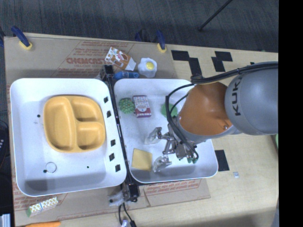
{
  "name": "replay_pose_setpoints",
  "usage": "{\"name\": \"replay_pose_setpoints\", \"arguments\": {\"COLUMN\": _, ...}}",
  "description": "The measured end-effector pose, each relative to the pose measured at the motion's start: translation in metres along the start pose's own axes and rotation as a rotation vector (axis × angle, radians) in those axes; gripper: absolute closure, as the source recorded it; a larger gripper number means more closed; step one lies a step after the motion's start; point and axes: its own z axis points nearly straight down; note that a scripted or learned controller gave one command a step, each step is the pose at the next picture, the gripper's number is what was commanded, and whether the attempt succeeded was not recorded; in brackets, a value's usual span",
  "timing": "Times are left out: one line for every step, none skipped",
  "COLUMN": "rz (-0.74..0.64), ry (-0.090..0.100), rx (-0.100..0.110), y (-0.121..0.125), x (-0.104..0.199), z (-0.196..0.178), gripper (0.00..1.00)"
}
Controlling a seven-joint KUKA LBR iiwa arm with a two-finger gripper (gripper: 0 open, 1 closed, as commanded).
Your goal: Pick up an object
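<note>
My gripper (157, 149) hangs low over the right bin (208, 167), its two metal fingers spread open with nothing between them. One fingertip (152, 136) is near the bin's middle, the other (160, 163) sits right beside a flat yellow block (141, 159) at the bin's front. A small red packet (141, 106) and a green bumpy ball (126, 105) lie toward the bin's back left. A green object (165, 109) peeks out from under the arm's orange band, mostly hidden.
The left bin (23, 126) holds a yellow divided tray (74, 122). Behind the bins on the cardboard lie a snack packet (116, 57), a blue item (125, 74) and a yellow-white object (148, 67). The arm's bulk covers the right bin's right half.
</note>
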Motion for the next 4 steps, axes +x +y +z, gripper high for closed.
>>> {"name": "replay_pose_setpoints", "arguments": {"rz": -0.478, "ry": -0.004, "rx": 0.001, "y": 0.039, "x": -0.048, "z": -0.001, "gripper": 0.00}}
{"name": "replay_pose_setpoints", "arguments": {"rz": -0.477, "ry": -0.004, "rx": 0.001, "y": 0.039, "x": -0.048, "z": -0.001, "gripper": 0.00}}
{"name": "replay_pose_setpoints", "arguments": {"rz": -0.941, "ry": -0.003, "rx": 0.002, "y": 0.037, "x": -0.059, "z": -0.001, "gripper": 0.00}}
{"name": "replay_pose_setpoints", "arguments": {"rz": -0.941, "ry": -0.002, "rx": 0.001, "y": 0.037, "x": -0.059, "z": -0.011, "gripper": 1.00}}
